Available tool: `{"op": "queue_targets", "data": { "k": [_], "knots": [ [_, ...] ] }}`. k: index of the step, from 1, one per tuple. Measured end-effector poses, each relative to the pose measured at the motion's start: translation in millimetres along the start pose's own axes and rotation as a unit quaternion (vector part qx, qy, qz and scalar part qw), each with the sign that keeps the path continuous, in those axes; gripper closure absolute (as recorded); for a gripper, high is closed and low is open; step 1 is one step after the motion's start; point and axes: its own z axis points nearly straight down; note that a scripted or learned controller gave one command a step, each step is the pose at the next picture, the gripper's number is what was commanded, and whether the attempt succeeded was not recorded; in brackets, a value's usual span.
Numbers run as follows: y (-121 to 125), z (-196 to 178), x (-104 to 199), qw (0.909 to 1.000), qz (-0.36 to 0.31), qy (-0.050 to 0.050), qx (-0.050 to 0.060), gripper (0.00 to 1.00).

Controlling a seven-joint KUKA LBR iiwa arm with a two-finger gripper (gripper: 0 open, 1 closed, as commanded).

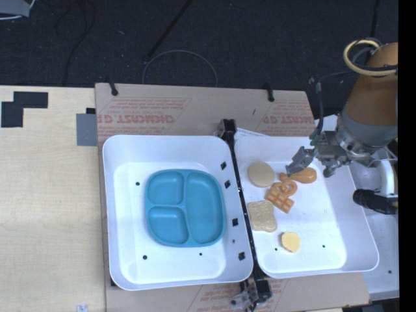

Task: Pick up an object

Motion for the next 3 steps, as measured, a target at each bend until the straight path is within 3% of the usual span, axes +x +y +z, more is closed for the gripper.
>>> {"op": "queue_targets", "data": {
  "k": [1,3],
  "knots": [
    [2.2,-6.9,-0.1,1.0,-0.001,-0.001,-0.006,0.0],
    [-16.8,96.5,-1.0,1.0,0.0,0.0,-0.003,0.0]
  ]
}}
